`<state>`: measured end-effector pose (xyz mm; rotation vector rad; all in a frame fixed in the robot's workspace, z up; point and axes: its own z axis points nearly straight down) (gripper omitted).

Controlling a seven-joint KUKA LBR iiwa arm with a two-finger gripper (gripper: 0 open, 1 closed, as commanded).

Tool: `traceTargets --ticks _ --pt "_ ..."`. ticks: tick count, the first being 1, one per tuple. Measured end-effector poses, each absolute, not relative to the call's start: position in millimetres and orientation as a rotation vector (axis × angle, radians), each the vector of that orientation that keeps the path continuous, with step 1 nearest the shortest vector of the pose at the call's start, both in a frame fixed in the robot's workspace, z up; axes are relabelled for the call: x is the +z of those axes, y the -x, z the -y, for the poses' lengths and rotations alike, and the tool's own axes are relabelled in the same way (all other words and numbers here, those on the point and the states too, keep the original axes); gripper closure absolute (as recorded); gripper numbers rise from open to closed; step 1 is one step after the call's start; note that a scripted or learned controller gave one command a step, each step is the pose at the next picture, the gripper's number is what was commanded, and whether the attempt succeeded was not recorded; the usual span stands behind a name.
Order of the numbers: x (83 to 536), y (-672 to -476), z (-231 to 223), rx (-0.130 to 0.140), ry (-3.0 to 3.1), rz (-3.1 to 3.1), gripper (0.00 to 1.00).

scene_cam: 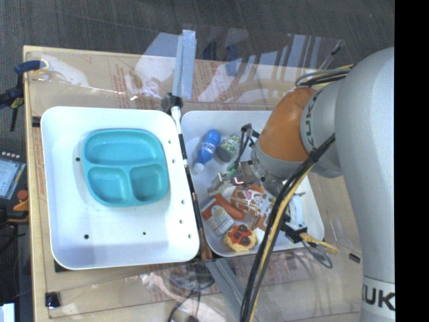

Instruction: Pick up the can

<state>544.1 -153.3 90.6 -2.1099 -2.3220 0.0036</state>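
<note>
The can (230, 145), small with a green and white label, lies near the far side of the right bin (315, 228). A blue bottle (207, 147) lies just left of it. My gripper (234, 175) hangs low in the middle of this bin, below the orange wrist band (288, 131). It sits a little nearer the camera than the can, over a pile of food packets (236, 210). The arm's bulk hides the right half of the bin.
The left bin (60, 233) holds a teal divided plate (126, 165). A pizza-print packet (241, 237) and a hot-dog packet (228, 206) lie at the near side of the right bin. A black and yellow cable (268, 247) trails across the bin's front edge.
</note>
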Motion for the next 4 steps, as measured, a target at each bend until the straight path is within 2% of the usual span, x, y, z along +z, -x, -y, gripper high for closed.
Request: traceTargets --ticks 1,2,3,4 --pt "92 -477.0 172 -0.001 2.136 2.303 0.0" --pt "101 -477.2 171 0.0 2.128 2.307 1.0" --pt "102 -477.4 172 0.001 2.131 2.308 0.0" --pt "209 -492.7 200 0.002 2.165 2.273 0.0"
